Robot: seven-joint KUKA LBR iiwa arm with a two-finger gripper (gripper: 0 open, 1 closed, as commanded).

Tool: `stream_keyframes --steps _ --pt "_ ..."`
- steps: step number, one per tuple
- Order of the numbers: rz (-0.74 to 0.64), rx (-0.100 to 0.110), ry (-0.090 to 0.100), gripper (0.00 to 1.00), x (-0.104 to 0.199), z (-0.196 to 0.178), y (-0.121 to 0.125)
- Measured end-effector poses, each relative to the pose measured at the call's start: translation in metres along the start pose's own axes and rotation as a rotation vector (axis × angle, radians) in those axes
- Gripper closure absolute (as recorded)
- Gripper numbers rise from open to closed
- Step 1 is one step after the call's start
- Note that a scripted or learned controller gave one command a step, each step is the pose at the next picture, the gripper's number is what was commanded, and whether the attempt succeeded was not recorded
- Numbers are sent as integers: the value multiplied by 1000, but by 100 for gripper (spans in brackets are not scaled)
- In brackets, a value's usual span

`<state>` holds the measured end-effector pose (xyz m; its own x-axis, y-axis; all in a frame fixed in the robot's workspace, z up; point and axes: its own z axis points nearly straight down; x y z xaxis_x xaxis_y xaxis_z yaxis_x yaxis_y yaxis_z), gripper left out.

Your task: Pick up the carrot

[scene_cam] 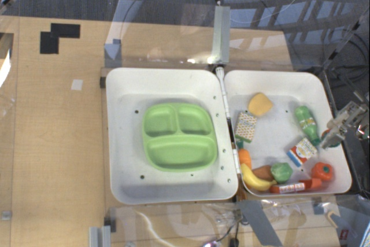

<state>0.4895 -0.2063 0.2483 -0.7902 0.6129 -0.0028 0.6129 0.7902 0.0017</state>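
Carrot [245, 157] lay untouched by banana [256, 179]; gripper [334, 137] at bin's far edge, finger state indiscernible; grasp pending.

Right edge of frame: end effector [341, 129] cut off, arm behind it out of view; finger state unreadable. Lower middle of right bin [272, 79]: carrot [245, 157] partly hidden by banana [254, 178]. Cartons [246, 126] too small to read print. Lower table [52, 142] edge cropped.
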Motion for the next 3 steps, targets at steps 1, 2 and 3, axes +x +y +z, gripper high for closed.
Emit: stream_keyframes --steps 1,2,3 --pt "-45 0 3 100 1 119 0" --pt "-288 -7 -19 100 27 157 44" --pt "225 -9 0 100 -9 159 33"
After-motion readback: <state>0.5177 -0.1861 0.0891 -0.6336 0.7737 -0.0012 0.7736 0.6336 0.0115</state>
